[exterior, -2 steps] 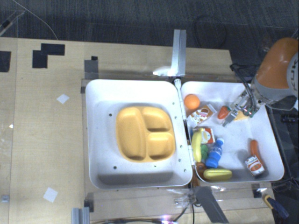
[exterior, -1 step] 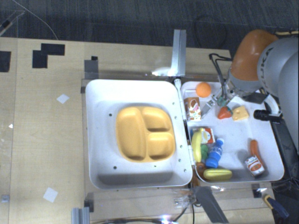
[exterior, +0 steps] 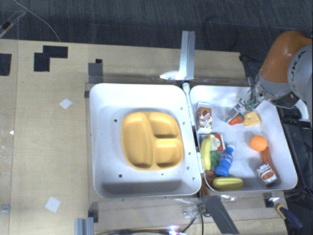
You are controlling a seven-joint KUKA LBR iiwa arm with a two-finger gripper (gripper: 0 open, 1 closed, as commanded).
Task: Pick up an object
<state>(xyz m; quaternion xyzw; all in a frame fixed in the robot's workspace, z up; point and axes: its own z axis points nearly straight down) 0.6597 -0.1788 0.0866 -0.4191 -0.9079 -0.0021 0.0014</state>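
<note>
My gripper (exterior: 243, 107) is down in the right bin (exterior: 288, 146), upper part, tips at the stem end of a small red-orange carrot-like toy (exterior: 235, 118). Can't tell how wide the tips are or whether the carrot is actually pinched btwn them; too small and cluttered there. Just beside the carrot, to its right, a yellow cheese-like wedge (exterior: 252, 118), touching or nearly so.

Further out in the same bin: a small carton w/ red print (exterior: 204, 119) against the left wall, a red-and-white packet (exterior: 217, 142) below it, a banana (exterior: 206, 152) lying along the left wall, a blue bottle (exterior: 224, 161) leaning next to it, a yellow-green oblong piece (exterior: 227, 182) flat at the near edge. On the right side, an orange ball (exterior: 258, 143), and below it a ketchup-type bottle (exterior: 265, 168) lying on its side, cap toward the ball.

My arm (exterior: 286, 62) comes in from the right, orange band over the bin's far corner.

Left bin (exterior: 105, 106) holds a yellow divided tray (exterior: 151, 140), roughly centred, flat.
</note>
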